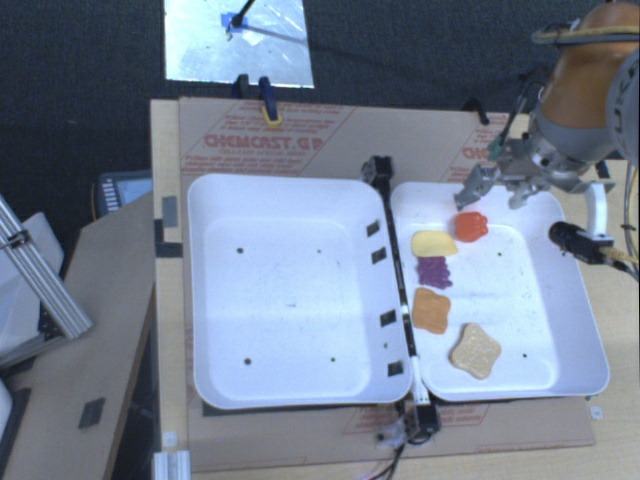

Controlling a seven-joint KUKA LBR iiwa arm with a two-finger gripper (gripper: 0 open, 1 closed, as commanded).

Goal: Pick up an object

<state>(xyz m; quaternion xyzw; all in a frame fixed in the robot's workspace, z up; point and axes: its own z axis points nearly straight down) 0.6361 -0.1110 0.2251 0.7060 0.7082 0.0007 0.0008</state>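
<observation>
Several small food-shaped objects lie along the left side of the right bin (560, 358). From back to front they are a red piece (471, 226), a yellow piece (433, 243), a purple cluster (433, 271), an orange slice (431, 310) and a tan toast-shaped piece (474, 351). My gripper (495, 194) hangs above the bin's back edge, just behind and slightly right of the red piece. Its two fingers are spread apart with nothing between them.
The left bin (290, 288) lies beside the right one, with black clips (390, 268) along the shared rim. Both bins rest on a cardboard sheet (300, 133). A shiny foil square (238, 28) sits at the back.
</observation>
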